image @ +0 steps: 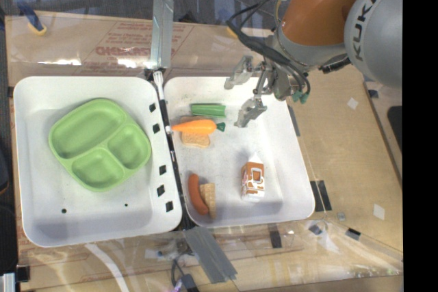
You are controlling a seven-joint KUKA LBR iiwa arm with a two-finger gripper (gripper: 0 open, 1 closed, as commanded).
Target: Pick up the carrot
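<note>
1. Carrot point(194, 126) lies in the right bin point(291, 178), close to that bin's left wall, tip pointing left, green stub toward the right. It rests partly on a bread piece point(196, 139), and a green vegetable point(207, 109) lies just behind it.
2. Gripper point(248, 94) hangs above the bin's far right area, well apart from the carrot, with nothing between the fingers. I read the fingers as spread apart.
3. My judgement for the reach: I would travel left, turn the fingers across the carrot's short width, and descend at its thick middle.
4. Edges: the left wall and green vegetable crowd the carrot, so finger room is tight there. Open floor lies right of the carrot; the carton point(253, 181) and sausage point(196, 192) sit nearer me, clear of the path.
</note>
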